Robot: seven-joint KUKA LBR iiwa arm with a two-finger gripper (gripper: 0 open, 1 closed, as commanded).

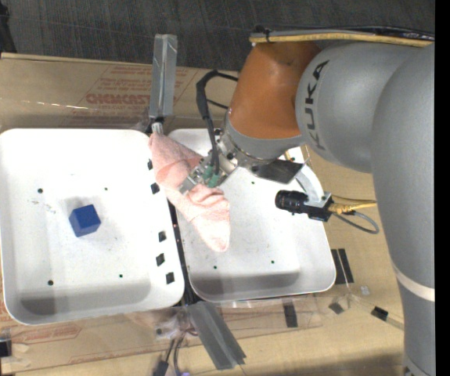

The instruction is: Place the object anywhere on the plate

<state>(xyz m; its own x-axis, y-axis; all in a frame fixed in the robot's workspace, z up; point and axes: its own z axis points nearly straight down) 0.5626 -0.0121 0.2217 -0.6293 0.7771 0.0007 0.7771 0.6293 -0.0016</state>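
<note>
Gripper (pixel 206 175) set directly upon pink cloth (pixel 197 198) at left edge of right bin (pixel 303 245), cloth's long axis running far-left to near-right; finger state indeterminable; blue cube (pixel 85 219) well left.

Two shallow white bins side by side on bench (pixel 45 77). Left bin (pixel 21 288) holds small blue cube (pixel 85 219) near its middle. Right bin (pixel 311 265) just beside it, rims touching. Brown cardboard sheet with red print under bins. Dark carpet (pixel 91 6) beyond.
</note>
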